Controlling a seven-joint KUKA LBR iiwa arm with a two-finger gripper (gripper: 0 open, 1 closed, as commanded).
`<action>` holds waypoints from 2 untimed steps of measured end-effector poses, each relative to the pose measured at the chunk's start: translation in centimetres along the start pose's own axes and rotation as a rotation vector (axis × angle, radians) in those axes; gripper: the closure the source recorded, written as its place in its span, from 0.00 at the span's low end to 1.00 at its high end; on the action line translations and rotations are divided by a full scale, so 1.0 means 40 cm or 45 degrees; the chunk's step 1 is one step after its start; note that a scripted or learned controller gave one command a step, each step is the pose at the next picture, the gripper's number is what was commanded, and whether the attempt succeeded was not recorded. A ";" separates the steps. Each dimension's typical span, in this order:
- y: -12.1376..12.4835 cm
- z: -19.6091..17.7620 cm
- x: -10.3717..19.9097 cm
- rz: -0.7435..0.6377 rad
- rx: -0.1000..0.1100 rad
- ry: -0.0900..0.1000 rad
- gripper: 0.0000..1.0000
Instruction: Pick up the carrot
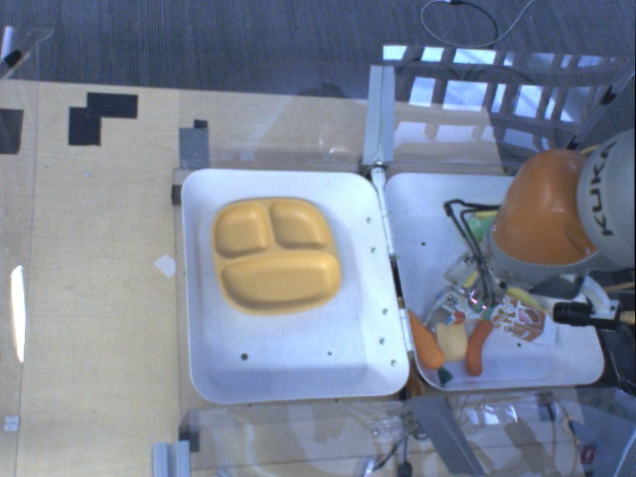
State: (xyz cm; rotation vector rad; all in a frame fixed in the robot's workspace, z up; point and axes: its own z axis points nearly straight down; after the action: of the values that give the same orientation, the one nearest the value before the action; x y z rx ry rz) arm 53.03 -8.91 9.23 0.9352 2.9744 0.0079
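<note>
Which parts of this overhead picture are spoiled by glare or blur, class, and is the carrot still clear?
Camera view: white glare streaks mark the bench's left edge; reflections smear the clear panel along the bottom; the carrot at the right bin's near-left corner stays fairly sharp, though small; the yellow tray is evenly lit.

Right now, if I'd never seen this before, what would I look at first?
Probably the big yellow divided plate, alone in the left bin. Next, the arm's orange band looming over the right bin, where the carrot lies by the near-left corner beside a small pile of toy food.
</note>
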 end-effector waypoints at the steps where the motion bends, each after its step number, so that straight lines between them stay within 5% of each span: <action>1: -0.042 -0.013 0.060 -0.018 -0.012 -0.033 0.00; 2: -0.014 -0.155 0.018 0.000 0.008 0.017 0.00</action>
State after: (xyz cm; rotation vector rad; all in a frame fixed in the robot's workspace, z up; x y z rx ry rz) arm 51.96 -8.95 15.39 0.9398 2.9886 0.0044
